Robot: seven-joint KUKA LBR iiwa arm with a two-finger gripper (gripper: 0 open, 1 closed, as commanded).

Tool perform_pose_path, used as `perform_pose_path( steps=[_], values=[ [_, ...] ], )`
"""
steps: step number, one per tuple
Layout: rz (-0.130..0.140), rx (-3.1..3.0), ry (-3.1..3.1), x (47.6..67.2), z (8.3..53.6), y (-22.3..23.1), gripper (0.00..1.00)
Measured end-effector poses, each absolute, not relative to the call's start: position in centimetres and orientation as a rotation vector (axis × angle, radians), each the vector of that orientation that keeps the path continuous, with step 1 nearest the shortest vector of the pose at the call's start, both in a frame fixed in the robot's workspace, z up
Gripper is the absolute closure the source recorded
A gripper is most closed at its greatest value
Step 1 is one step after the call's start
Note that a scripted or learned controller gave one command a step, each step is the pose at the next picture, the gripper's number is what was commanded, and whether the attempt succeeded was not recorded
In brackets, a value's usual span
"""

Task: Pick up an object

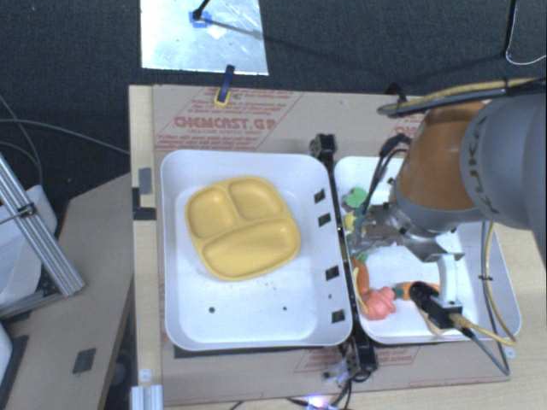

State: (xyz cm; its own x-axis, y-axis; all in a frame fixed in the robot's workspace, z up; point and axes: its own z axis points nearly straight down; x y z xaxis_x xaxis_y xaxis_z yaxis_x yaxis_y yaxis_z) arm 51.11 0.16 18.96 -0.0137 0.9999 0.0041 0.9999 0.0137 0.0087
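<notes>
A smooth yellow divided plate lies in the left bin. The gripper hangs over the right bin, above small pink toys.

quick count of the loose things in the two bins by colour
yellow: 1, the divided plate in the left bin
green: 1, small item in the right bin
orange: 1, carrot-like piece
pink: 1, toy
total: 4; the arm hides part of the right bin
</notes>
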Motion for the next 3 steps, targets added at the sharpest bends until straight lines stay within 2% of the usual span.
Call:
perform_pose_path(
  steps=[1,2,3],
  values=[
    [0.009,2.209,2.231,48.7,23.7,4.4,1.0],
    [0.023,2.204,2.227,48.8,36.3,8.2,1.0],
    [-0.016,2.224,2.228,52.3,17.7,10.1,1.0]
  ],
)
